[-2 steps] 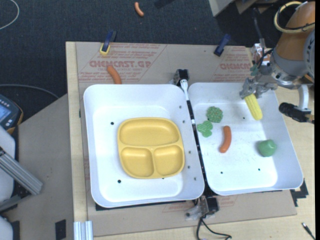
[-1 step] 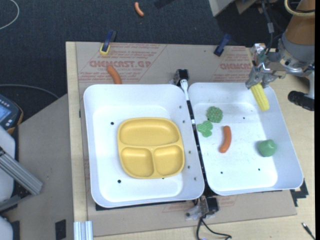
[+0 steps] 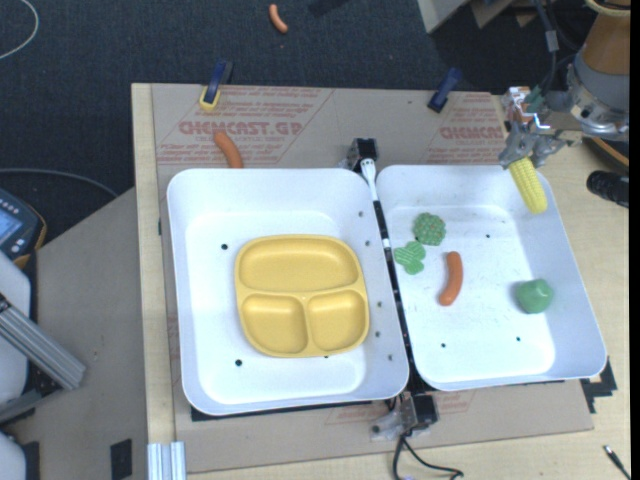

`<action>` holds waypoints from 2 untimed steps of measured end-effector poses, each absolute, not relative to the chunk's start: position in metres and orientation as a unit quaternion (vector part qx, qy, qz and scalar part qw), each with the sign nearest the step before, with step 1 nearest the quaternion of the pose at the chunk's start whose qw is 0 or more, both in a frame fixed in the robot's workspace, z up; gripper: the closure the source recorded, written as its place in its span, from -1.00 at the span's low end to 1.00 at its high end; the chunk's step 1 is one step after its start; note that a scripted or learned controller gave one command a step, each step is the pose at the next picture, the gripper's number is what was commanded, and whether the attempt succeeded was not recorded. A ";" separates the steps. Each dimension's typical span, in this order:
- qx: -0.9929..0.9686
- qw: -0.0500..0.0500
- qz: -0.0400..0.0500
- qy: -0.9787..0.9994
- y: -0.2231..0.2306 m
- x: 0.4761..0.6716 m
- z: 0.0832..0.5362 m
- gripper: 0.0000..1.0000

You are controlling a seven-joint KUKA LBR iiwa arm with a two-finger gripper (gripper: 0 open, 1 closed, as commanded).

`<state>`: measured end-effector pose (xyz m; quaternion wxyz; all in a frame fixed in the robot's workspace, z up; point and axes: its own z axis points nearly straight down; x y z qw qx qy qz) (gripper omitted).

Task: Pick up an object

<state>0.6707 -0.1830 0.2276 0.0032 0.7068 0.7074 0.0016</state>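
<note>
Two white bins, the left bin (image 3: 190,268) holding a yellow divided plate (image 3: 300,294) and the right bin (image 3: 570,298) toy foods, lie below and left of the gripper (image 3: 527,158), which is closed on a yellow corn cob (image 3: 529,186) hanging just beneath it above the right bin's far corner.

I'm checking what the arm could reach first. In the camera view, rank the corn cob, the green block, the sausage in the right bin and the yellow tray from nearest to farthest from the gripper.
From the gripper:
1. Corn cob, just below it, upper right bin.
2. Green block, right bin's right side.
3. Sausage, right bin's middle.
4. Yellow tray, left bin.
</note>
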 end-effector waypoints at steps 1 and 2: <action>0.706 -0.002 0.000 0.708 -0.140 0.632 0.232 1.00; 0.707 -0.002 -0.001 0.707 -0.118 0.587 0.235 1.00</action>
